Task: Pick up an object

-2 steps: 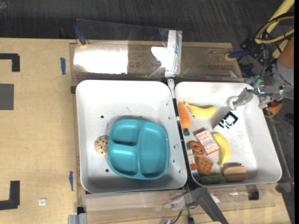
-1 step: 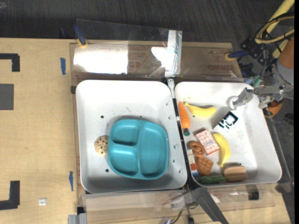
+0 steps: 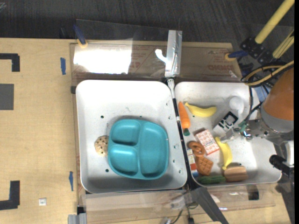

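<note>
Reaching in from the right, the arm [image 3: 280,106] stretches over the right bin [image 3: 266,167], its gripper [image 3: 232,133] above the bin's middle. Whether the gripper is open or closed cannot be told; its tip is a blur of metal. A plate [image 3: 138,148] and cookie [image 3: 100,144] sit in the left bin [image 3: 93,101]. In the right bin a box [image 3: 206,141] lies just left of the gripper, a banana [image 3: 225,154] just beside it, toward the near edge.

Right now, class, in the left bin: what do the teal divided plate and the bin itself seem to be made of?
Teal divided plate: likely moulded plastic, smooth semi-matte; uniform colour, rounded compartment ridges. Left bin: probably plastic or coated metal, smooth white; soft sheen along its walls.
</note>
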Robot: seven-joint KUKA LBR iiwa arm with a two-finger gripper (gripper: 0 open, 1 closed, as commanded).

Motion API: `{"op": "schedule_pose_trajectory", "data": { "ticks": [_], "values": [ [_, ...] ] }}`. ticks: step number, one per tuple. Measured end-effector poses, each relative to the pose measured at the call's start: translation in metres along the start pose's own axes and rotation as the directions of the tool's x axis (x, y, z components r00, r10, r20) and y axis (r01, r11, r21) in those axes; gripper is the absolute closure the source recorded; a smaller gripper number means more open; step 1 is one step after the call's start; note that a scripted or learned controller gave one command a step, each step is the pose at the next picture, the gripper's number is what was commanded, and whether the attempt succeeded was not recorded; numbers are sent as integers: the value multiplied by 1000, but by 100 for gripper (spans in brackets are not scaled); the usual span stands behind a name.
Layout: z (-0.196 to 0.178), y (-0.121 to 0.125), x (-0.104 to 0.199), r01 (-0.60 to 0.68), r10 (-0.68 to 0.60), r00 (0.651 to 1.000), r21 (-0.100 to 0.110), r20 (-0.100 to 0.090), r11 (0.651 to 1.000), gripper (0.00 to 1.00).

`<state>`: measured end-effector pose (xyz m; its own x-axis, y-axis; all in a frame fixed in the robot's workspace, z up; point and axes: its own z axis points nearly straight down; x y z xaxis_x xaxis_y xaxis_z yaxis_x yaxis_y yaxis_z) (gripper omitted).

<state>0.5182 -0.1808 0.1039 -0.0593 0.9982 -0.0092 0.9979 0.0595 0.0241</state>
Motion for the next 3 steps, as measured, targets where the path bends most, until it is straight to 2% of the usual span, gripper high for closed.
{"op": "schedule_pose_trajectory", "data": {
  "ticks": [1,2,3],
  "values": [
    [19,67,31,87,-87,996,17,-10,996,0],
    [18,140,42,44,-43,999,72,-16,996,0],
    [19,141,52,23,-23,1000,66,1,998,0]
  ]
}}
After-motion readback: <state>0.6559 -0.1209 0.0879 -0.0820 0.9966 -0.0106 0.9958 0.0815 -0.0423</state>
